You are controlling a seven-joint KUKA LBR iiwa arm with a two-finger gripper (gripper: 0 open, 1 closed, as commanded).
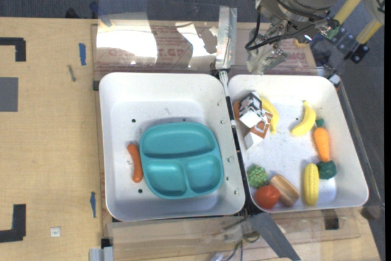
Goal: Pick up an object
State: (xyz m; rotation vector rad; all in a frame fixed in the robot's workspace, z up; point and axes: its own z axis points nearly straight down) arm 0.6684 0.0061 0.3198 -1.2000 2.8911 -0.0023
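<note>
Seeing a wood bench [43, 150] on grey carpet, two white bins: left bin [116, 95], right bin [348, 150]. Left one holds one teal tray [181, 159] and one sausage [135, 163]. Right one: two bananas [303, 120], one carrot [322, 142], one corn [311, 183], one tomato [267, 195], one broccoli [257, 176], one bread roll [285, 189], one box [252, 120]. Gripper [266, 58] hangs above the right bin's far rim; we can't tell its opening. Toys all lie nearer the camera, well apart from it.

bare white floor mid right-hand white bin [342, 108] below jaws, small box [252, 119] left, yellow banana [303, 120], orange carrot [322, 142] right
</note>
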